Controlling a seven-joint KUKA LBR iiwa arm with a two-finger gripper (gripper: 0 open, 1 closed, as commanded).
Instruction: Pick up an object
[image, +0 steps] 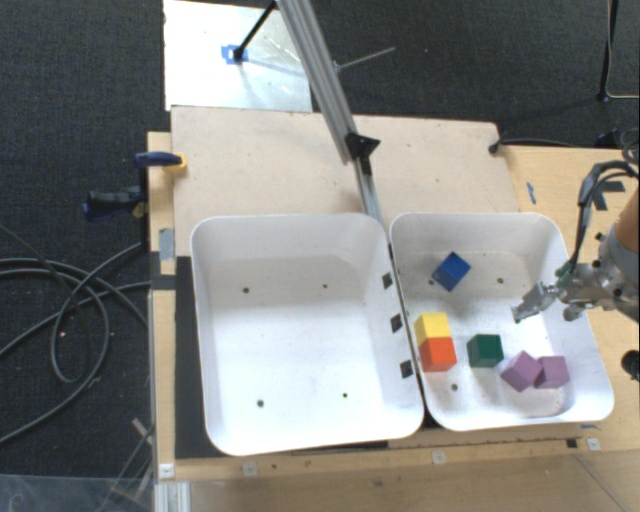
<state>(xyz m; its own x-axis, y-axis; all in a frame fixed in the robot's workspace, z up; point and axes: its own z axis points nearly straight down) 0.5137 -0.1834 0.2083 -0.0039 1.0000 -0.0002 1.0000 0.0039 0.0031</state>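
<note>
The right bin (500, 228) holds several small blocks. A blue cube (451, 271) lies near its middle, and a yellow cube (433, 326) touches an orange cube (437, 353) by the left wall. A green cube (485, 350) sits to their right. Two purple blocks (521, 371) (552, 372) lie side by side at the front right. My gripper (540, 300) hangs over the bin's right side, above and behind the purple blocks and right of the blue cube. I see no block in it.
The left bin (290, 235) stands beside the right one, sharing a divider with black tabs (397, 322). A slanted metal pole (335, 95) crosses the bench behind the bins. Cables (70, 300) lie on the floor at left.
</note>
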